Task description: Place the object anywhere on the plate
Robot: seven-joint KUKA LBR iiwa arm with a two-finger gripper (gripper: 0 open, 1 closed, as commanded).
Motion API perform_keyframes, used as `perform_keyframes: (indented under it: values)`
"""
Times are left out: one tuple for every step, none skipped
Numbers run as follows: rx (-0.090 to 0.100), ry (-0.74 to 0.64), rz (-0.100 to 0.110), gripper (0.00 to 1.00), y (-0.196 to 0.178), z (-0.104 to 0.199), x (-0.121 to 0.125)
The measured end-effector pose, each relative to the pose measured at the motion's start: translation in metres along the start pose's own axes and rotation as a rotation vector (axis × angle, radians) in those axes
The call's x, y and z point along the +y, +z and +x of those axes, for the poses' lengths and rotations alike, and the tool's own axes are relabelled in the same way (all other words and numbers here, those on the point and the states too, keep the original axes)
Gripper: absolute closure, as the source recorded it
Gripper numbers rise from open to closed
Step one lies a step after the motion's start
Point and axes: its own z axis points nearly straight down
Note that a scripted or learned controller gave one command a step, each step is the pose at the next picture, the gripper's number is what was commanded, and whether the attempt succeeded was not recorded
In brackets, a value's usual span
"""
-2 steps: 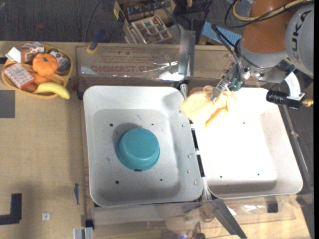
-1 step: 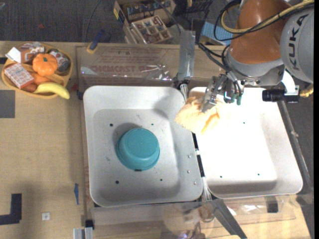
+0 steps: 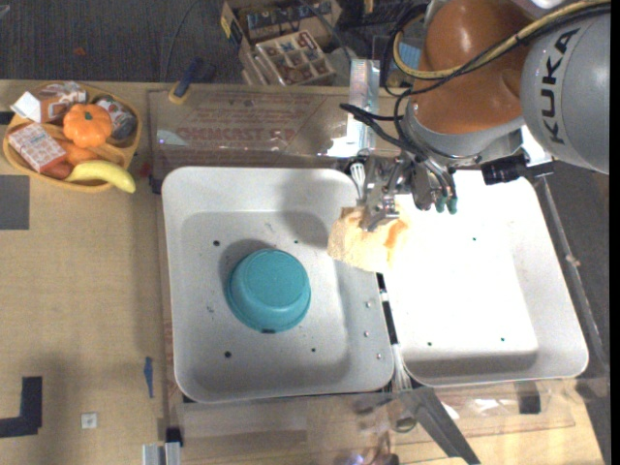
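A teal round plate [image 3: 269, 290] lies in the left white bin [image 3: 194, 211], near its middle. A pale yellow object with an orange patch [image 3: 363, 239] hangs over the ridge between the two bins, right of the plate. My gripper [image 3: 380, 208] is directly above it, its fingers [image 3: 369, 201] closed on the object's top edge. The grey arm with its orange band comes in from the upper right.
The right white bin [image 3: 484, 289] sits beside the left one. A basket of toy fruit [image 3: 73, 139] with a banana and a pumpkin stands at the far left of the bench. A clear plastic box [image 3: 252, 124] lies behind the left bin.
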Motion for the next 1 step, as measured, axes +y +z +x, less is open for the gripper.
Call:
perform_keyframes:
  values:
    - [0.000, -0.004, 0.000, 1.00, -0.0027, 0.0253, 0.0366]
